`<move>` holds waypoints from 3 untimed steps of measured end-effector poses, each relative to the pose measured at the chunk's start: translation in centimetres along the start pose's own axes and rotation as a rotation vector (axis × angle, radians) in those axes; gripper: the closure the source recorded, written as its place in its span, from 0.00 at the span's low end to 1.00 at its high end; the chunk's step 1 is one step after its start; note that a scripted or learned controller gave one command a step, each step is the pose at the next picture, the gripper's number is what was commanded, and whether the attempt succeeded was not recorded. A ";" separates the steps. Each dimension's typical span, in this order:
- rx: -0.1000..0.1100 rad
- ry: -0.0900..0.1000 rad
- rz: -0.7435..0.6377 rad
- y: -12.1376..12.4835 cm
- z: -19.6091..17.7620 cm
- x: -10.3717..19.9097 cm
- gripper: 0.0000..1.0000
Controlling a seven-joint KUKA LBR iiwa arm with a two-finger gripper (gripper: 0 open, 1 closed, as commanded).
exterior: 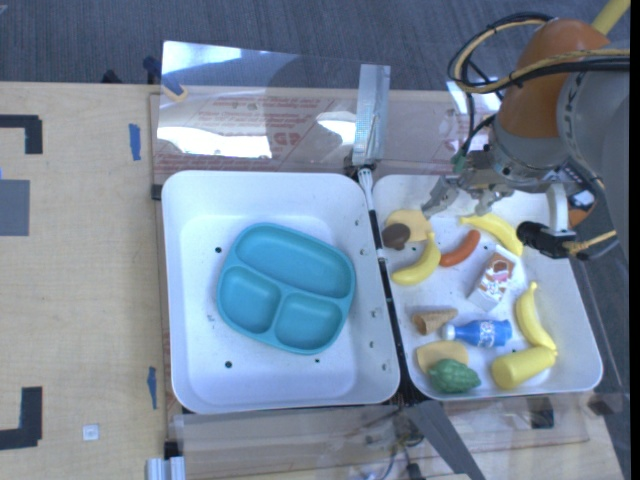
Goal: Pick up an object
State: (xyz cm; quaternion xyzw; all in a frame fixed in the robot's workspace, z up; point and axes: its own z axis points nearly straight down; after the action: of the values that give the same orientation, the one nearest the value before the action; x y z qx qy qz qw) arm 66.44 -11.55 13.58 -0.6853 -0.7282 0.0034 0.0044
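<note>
Two shallow white bins sat side by side on the pale wooden bench, and I took the right-hand white bin [585, 363] as my marker. At its far rim the grey arm's two-finger gripper [462, 196] hung with prongs spread, nothing between them. Just below it, inside that bin, lay a curved yellow toy banana [497, 232] and an orange carrot-like piece [459, 251]. I judged a straight drop astride the banana's middle would serve best.

The grey KUKA arm with its orange band [548, 78] reaches in from the right, wrist bent downward; its metal two-finger gripper [462, 197] hangs with fingers [438, 197] spread apart, holding nothing
</note>
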 end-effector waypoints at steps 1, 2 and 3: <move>-0.015 -0.005 -0.161 -6.6 5.0 -4.2 0.00; -0.022 -0.007 -0.161 -6.3 3.8 -4.2 1.00; -0.019 -0.002 -0.113 -4.4 -5.1 4.8 1.00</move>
State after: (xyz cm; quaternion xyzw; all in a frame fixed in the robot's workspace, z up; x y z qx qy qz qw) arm 61.82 -7.02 18.78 -0.6431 -0.7658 -0.0030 -0.0025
